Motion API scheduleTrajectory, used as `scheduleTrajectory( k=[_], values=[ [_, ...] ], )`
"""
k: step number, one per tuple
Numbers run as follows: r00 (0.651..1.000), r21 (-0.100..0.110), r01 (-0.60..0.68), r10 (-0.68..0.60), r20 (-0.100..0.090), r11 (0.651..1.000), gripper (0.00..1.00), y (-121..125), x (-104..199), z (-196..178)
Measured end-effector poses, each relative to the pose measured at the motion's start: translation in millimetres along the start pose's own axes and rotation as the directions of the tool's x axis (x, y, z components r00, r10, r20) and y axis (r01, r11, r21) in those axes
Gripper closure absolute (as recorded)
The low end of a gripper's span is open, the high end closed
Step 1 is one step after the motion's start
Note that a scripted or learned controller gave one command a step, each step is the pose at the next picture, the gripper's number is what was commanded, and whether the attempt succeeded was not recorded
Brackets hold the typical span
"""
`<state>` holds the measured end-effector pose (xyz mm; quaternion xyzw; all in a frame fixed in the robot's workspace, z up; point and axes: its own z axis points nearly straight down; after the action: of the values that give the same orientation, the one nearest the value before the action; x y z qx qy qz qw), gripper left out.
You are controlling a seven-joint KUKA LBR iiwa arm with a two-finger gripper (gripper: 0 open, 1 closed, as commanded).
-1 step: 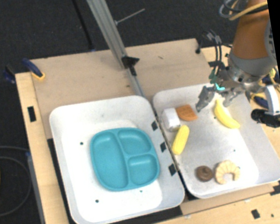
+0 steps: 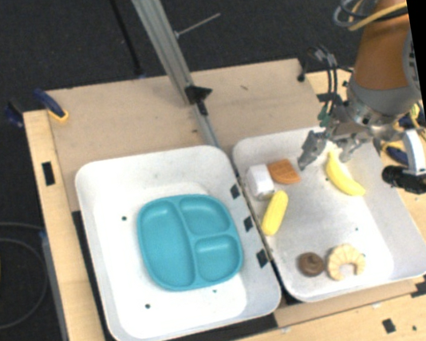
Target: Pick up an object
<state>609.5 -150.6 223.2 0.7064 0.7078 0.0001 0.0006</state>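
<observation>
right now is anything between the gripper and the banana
Nothing visible. The gripper hangs over the right bin with the banana right beside its fingers. The orange piece and white block lie further left, out of the path.

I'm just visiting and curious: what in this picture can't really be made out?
- Gripper, camera view: fingers too small and blurred to judge.
- Arm: cut off by the right edge.
- Banana: upper end meets the gripper; contact unclear.
- Brown round item: too small to identify.
</observation>
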Motion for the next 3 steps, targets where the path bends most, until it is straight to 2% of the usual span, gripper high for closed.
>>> scheduleTrajectory(
  k=[1,2,3],
  values=[
    [1.0,0.005,-0.003,0.003,0.0,1.0,0.0,-8,-8,56],
    [1.0,0.003,-0.002,0.002,0.0,1.0,0.0,-7,-3,100],
    [1.0,0.001,-0.004,0.004,0.001,1.0,0.0,-7,-4,123]
  ],
)
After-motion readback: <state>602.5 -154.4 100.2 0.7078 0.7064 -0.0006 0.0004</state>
